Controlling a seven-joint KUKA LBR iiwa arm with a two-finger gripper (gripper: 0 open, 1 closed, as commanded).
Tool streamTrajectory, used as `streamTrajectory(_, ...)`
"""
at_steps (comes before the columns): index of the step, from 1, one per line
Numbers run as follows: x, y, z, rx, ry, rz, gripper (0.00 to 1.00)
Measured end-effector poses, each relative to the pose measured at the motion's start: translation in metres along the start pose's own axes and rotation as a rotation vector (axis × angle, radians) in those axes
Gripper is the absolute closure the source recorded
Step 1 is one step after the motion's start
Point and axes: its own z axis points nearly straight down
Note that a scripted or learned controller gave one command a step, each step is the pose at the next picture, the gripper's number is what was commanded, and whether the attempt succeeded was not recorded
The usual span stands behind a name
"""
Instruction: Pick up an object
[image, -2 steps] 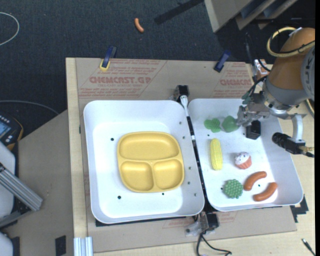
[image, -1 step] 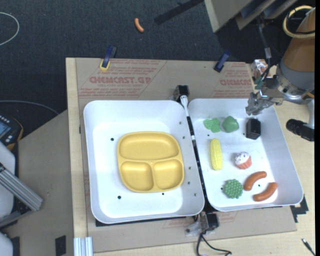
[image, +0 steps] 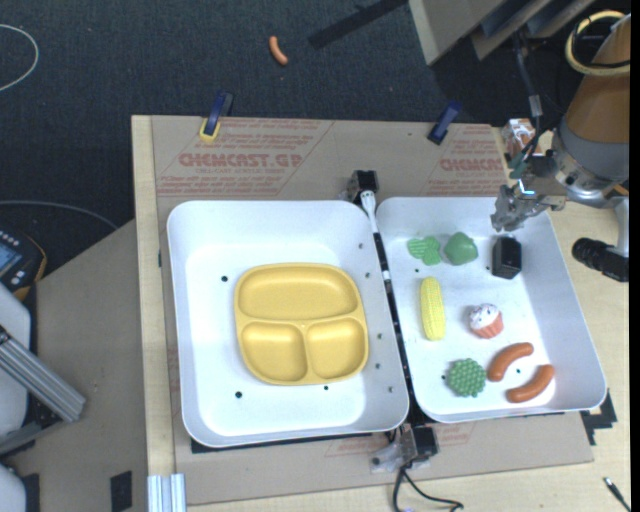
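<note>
1. Pincer (image: 507, 222) at right bin's (image: 570, 330) far edge, above a black block (image: 507, 257); grip state unclear.
2. Corn (image: 432, 308), cupcake (image: 485, 320), sausages (image: 520, 371), broccoli (image: 465, 377) lie loose in that bin.

My bench carries a cardboard sheet (image: 300, 150) printed in red, pinned at its far edge by a yellow-tipped clamp (image: 213, 118) and a blue clamp (image: 443, 124). On the dark floor beyond lies a small orange piece (image: 278, 50). Cables (image: 415, 490) trail off the near edge.
</note>
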Motion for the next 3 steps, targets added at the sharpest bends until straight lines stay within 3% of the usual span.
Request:
streamTrajectory(2, 0.098, -0.040, -0.001, 0.007, 0.004, -0.003, 1.00)
streamTrajectory(3, 0.149, -0.045, -0.009, 0.006, 0.004, -0.005, 1.00)
